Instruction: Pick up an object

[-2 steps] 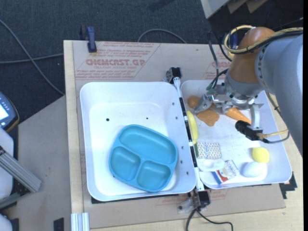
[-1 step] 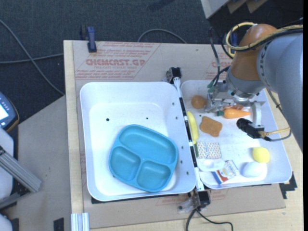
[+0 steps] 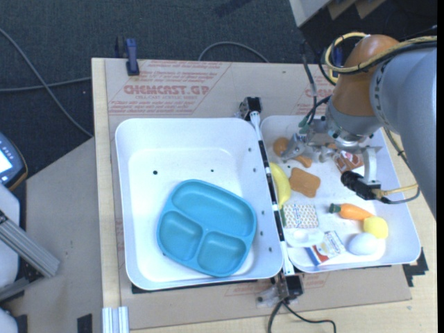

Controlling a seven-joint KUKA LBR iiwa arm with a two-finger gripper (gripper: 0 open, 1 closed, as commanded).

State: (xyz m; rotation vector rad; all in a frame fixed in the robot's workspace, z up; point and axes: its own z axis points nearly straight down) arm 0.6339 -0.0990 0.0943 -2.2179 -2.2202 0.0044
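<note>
The camera view is taken from above the bench point(image 3: 173, 92), on which two shallow white bins are set side by side. In the left bin point(image 3: 139, 144) a blue divided plate point(image 3: 206, 226) is laid flat, toward the near side. The right bin point(image 3: 406, 245) is crowded with small objects: a yellow banana point(image 3: 280, 183) along the wall shared with the left bin, a tan bread-like piece point(image 3: 304, 182) just beside it, a speckled square packet point(image 3: 300, 215) below that, an orange carrot point(image 3: 354, 211), a yellow lemon-like piece point(image 3: 375, 227), a white egg-shaped object point(image 3: 361, 243), and a white packet with red and blue print point(image 3: 324, 247) at the near edge. A small brown object point(image 3: 281, 146) is seen near the far wall. The grey arm with its orange band point(image 3: 362, 75) is reached in from the right, and the gripper point(image 3: 320, 146) is lowered over the far part of the right bin, close to the brown object and the bread-like piece. How far its claw is parted, and whether anything is held in it, cannot be told.
</note>
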